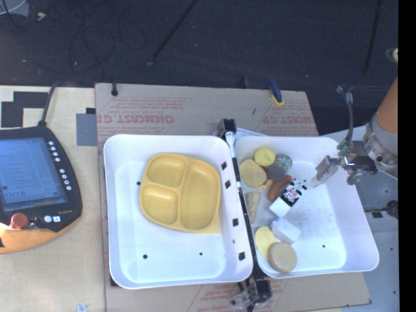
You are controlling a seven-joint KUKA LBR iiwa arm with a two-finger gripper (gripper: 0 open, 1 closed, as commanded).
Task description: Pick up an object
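Observation:
The right bin holds several small objects along its left side: a yellow round piece, a grey-green ball, a pale yellow disc, an orange-red sausage-shaped piece, a black and white item, two white blocks and a beige disc. My gripper hangs over the bin's upper right part, right of the black and white item and apart from it. Its fingers stand open with nothing between them.
The left bin holds a yellow divided plate. A tablet-like pendant lies at the far left on the bench. Brown cardboard lies under both bins. Bare white floor shows in the right bin's right half.

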